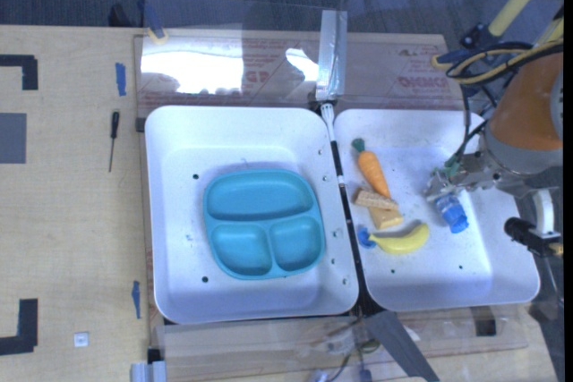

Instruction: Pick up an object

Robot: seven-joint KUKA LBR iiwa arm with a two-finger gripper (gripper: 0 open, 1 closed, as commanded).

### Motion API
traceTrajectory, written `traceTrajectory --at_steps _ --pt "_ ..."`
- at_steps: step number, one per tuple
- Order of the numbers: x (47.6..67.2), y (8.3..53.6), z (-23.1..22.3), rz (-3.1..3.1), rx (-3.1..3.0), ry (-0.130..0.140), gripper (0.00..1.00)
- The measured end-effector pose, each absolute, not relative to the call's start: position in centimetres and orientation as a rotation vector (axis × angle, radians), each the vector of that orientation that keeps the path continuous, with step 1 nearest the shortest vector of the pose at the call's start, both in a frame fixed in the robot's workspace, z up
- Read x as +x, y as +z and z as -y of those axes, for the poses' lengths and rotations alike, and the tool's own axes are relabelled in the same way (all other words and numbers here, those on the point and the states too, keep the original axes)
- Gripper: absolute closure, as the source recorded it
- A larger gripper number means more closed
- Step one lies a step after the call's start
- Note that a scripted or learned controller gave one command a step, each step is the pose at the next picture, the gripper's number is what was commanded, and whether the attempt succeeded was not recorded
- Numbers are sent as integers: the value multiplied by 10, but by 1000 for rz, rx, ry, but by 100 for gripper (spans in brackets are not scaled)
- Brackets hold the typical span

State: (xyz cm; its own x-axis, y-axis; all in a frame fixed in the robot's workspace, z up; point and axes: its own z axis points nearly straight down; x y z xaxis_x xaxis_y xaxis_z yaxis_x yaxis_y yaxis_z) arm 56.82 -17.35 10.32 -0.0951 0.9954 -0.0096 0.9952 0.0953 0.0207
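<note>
In the right bin [501, 277] lie an orange carrot [373, 173] with a green top, a tan bread piece [380, 206], a yellow banana [402, 239] and a small blue bit [364, 236] at the banana's left end. A small blue and clear object [454, 216] lies further right on the bin floor. My gripper [442, 184] hangs low over the right bin, just above and left of that blue object, to the right of the carrot. I cannot make out whether it touches the blue object.
The left bin [170, 148] holds a blue three-compartment plate [262, 222]. A raised divider [343, 201] separates the bins. The arm's grey body and orange band [530, 116] with cables cover the right bin's far right corner. A clear plastic sheet [242, 49] stands behind the bins.
</note>
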Motion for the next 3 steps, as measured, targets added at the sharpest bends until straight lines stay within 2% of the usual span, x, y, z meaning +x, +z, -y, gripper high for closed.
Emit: traceTrajectory --at_steps 1,2,3 --pt "568 102 173 -2310 2100 13 0" --pt "569 113 174 -2307 2099 16 100" --pt "546 238 127 -2242 2187 12 100"
